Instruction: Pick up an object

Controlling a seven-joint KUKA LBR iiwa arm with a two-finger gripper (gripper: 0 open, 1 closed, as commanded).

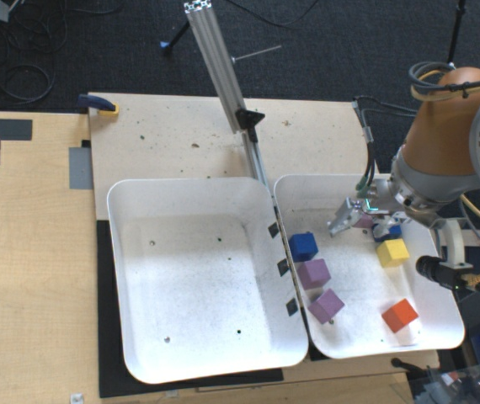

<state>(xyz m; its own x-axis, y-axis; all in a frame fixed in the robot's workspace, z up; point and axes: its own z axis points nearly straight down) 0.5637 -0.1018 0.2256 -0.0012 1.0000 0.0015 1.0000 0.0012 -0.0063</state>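
Observation:
My gripper (pixel 360 217) hangs low over the back part of the right bin (pixel 442 335), under the grey wrist with its orange band. Right of it and a little nearer lies a yellow cube (pixel 392 252). A blue cube (pixel 303 245) rests to its left, by the wall between the bins. In front of the blue cube lie two purple cubes (pixel 313 273) (pixel 327 305). An orange cube (pixel 401 316) sits near the bin's front right corner. A small pinkish patch and a small blue patch show just under the gripper, too hidden to identify.
The left bin (pixel 139 225) stands beside the right one, with black clips on their shared wall. A slanted aluminium bar (pixel 223 74) rises behind the bins. A black fixture (pixel 442 269) juts in at the right bin's right edge.

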